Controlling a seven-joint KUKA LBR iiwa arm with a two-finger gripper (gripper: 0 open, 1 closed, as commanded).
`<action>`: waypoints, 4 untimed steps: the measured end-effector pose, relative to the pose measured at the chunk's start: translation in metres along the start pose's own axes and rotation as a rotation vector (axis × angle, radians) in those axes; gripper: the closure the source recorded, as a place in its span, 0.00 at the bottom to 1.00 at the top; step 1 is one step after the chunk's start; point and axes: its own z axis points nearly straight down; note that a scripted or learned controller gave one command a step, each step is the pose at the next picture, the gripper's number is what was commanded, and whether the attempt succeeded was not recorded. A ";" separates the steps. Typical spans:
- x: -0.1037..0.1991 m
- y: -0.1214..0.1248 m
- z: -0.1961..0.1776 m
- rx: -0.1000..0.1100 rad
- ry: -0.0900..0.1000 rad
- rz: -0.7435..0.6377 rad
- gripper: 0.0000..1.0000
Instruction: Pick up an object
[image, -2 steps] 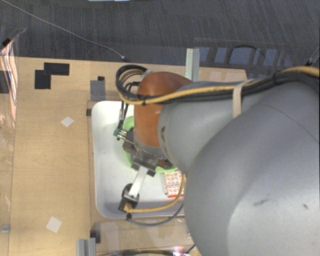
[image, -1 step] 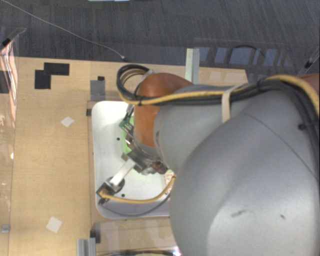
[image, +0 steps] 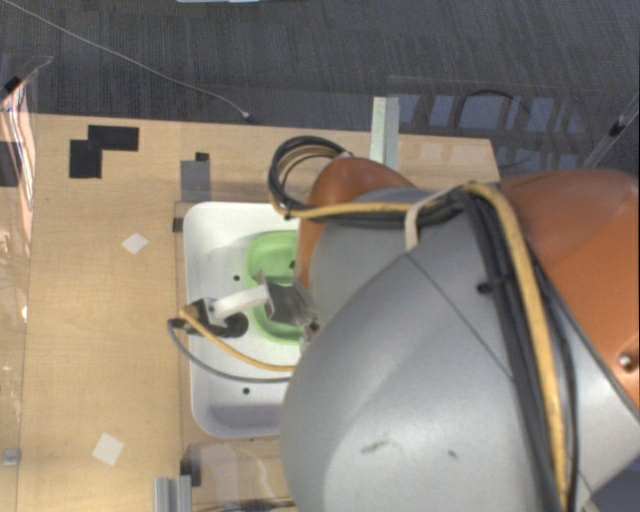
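Camera view: arm (image: 470, 360) covers much of the white bin (image: 215, 400); pincer (image: 283, 302) sits low over a green object (image: 268, 258) in the bin; pincer state cannot be told. Risk: object looks smooth, rounded plastic and may slip; yellow cable (image: 225, 350) could snag. Worktop (image: 90, 330) is pale wood.

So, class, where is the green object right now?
In the camera view, the green object lies in the white bin, left of centre, partly hidden by the grey arm.
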 end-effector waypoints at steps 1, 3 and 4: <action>0.004 -0.018 -0.076 -0.001 0.001 -0.662 1.00; 0.006 -0.031 -0.037 0.000 0.001 -0.001 1.00; 0.006 -0.031 -0.055 -0.002 -0.001 -0.517 1.00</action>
